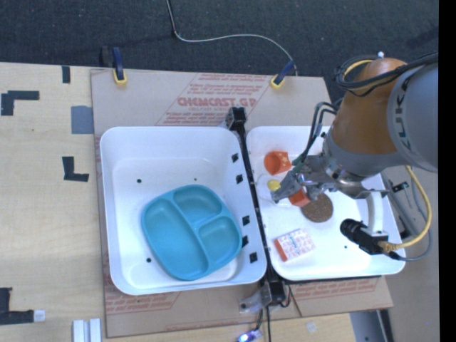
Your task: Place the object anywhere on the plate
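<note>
A blue divided plate (pixel 191 230) lies in the left white bin (pixel 125 152). In the right bin (pixel 370 262) lie an orange piece (pixel 277 162), a small yellow piece (pixel 273 185), a brown round disc (pixel 318 209), a reddish piece (pixel 299 197) and a red and white packet (pixel 294 244). My gripper (pixel 292 188) hangs low over the right bin's left half, between the orange piece and the brown disc. The reddish piece sits right at its tip, and I cannot tell whether it is held. The arm hides part of the bin behind it.
A black divider (pixel 246 191) runs between the two bins. A black cable fitting (pixel 360 236) lies over the right bin's near right part. Clamps (pixel 118 73) pin the cardboard sheet at the back.
</note>
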You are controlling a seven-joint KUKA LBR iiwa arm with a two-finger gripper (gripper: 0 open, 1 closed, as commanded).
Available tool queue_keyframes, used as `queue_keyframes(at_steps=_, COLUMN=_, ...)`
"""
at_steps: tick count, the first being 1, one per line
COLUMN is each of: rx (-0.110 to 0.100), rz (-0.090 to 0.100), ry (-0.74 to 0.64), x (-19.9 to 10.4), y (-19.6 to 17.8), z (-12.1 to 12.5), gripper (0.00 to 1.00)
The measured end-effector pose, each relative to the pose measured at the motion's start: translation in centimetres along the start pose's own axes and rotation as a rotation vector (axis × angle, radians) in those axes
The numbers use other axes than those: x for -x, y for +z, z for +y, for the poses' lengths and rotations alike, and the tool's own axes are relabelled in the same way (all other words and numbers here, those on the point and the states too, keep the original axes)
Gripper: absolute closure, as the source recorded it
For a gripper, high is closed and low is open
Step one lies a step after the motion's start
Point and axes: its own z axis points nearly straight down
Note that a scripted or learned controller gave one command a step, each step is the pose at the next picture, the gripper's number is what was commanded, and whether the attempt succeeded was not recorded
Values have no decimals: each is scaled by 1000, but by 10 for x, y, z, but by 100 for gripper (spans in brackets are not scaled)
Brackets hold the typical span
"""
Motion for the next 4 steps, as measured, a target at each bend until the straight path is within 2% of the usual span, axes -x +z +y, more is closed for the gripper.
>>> queue_keyframes(at_steps=2, rx=0, rz=-1, ry=2, x=-80, y=0, z=60, gripper=100)
queue_keyframes(at_steps=3, rx=0, rz=0, ry=0, x=-138, y=1, z=77, gripper=100)
queue_keyframes(at_steps=4, rx=-1, rz=-3, ry=6, x=-150, y=14, z=92, gripper=100)
